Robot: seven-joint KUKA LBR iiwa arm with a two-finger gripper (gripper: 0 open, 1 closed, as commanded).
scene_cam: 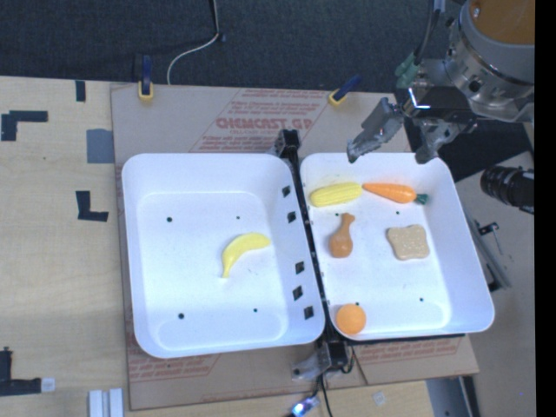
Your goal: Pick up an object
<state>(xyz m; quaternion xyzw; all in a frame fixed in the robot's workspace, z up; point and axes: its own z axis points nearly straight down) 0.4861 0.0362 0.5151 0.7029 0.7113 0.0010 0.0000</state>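
A yellow banana [242,251] lies curved in the left bin. In the right bin lie a yellow corn cob [335,195] and an orange carrot [392,193] at the far side, a drumstick [342,235], a tan slice of bread [408,242], and an orange ball [351,319] at the near edge.

The grey metal KUKA arm [486,50] shows a broad orange band [504,3] around its rounded upper housing, with a lighter silver-grey collar ringing the wrist below it. Beneath the collar sits a dark, boxy gripper mount [447,107] with a small white marking on its face (too small to read), and a thin dark cable [432,24] runs down the arm's side past a small teal-green fitting [406,66]. The two-finger gripper [400,142] has long, flat, grey metal fingers [373,133] with darker tips.
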